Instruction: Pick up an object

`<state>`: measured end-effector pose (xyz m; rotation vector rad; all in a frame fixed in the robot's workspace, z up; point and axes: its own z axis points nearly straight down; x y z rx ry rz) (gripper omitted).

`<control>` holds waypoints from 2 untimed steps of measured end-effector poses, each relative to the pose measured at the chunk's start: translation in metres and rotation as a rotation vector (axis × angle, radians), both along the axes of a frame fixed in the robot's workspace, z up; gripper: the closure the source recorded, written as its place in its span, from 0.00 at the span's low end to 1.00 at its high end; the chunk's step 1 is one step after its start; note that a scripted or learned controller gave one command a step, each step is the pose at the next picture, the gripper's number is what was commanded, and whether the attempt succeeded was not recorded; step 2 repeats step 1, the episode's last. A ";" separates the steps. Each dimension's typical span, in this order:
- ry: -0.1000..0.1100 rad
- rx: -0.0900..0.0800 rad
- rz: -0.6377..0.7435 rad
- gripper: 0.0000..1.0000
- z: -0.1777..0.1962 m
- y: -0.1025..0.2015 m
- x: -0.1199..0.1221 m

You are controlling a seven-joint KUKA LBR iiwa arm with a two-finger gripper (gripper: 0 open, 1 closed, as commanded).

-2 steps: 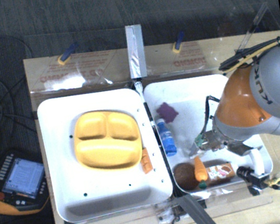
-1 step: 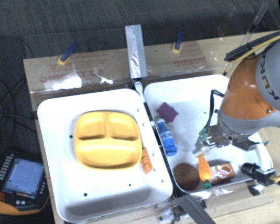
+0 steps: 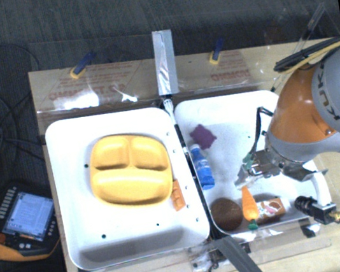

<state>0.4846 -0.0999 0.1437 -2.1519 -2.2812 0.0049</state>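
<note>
Left bin (image 3: pixel 78 244): one yellow divided tray (image 3: pixel 130 169), upside-up, near the middle; a small orange piece (image 3: pixel 177 196) wedged against the wall it shares with the other bin.

Right bin (image 3: pixel 217 108): a purple block (image 3: pixel 203 136) toward the far side; a blue bottle (image 3: pixel 201 167) lying along the dividing wall; a brown ball (image 3: pixel 227 213) in the near corner; a carrot (image 3: pixel 249 204) just beside the ball, its green end toward the near wall; a dark reddish packet (image 3: pixel 271 209) touching the carrot on its other side.

My gripper (image 3: pixel 249 174): low over the right bin, just above the carrot's orange tip, apart from the bottle. Whether it is spread or closed I cannot tell; the wrist hides that. Nothing shows held in it.

Step in hand, as I judge it: lining up and lowering onto a piece; no lift yet.

Handling notes:
- The carrot is the nearest candidate. It is slim and tapered, so I should take it across its thicker part, not the tip, or it may squirt out.
- Ball and packet crowd it on both sides. I should turn my wrist so one finger goes into each gap, not onto a neighbour.
- Descend straight and stop at the bin floor; the near wall is close.
- Close first, then lift slowly and check the carrot comes up.
</note>
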 end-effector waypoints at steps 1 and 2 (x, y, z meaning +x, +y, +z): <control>-0.002 -0.003 -0.122 1.00 0.051 0.034 -0.001; -0.002 -0.003 -0.122 1.00 0.051 0.034 -0.001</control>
